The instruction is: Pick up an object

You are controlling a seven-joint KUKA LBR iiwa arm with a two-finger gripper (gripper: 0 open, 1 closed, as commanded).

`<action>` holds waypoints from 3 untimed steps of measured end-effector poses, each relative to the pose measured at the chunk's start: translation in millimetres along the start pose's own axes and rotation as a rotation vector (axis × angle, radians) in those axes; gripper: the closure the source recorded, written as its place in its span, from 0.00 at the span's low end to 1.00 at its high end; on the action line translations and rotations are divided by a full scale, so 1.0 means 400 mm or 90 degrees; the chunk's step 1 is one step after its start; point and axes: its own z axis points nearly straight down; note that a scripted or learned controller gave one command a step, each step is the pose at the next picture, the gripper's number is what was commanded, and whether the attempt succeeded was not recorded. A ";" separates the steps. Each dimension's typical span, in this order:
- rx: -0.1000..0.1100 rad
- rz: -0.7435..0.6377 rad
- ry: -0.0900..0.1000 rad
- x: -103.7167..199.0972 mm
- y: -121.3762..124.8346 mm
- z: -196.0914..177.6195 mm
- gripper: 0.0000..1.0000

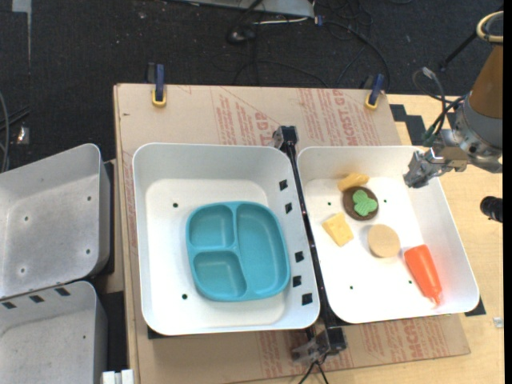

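The right bin (448, 238) holds several small items: a yellow piece (353, 182) at the back, a brown disc topped with green (362, 203), a yellow wedge (338, 230), a tan round disc (384, 241) and an orange carrot-like piece (424, 272). My gripper (419, 171) hangs at the bin's far right rim, up and to the right of the brown disc, apart from every item. Nothing shows in it.
The left bin (160, 174) bears a teal three-compartment tray (238, 250). A black divider (298, 214) runs between the bins. Two clamps (159, 85) hold the back of the board. Grey lids (48, 214) lie left of the bench.
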 end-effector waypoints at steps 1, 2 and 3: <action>0.001 -0.003 0.001 0.116 0.010 -0.007 1.00; 0.002 -0.003 0.001 0.244 0.035 0.031 1.00; 0.001 -0.004 0.001 0.385 0.071 0.058 1.00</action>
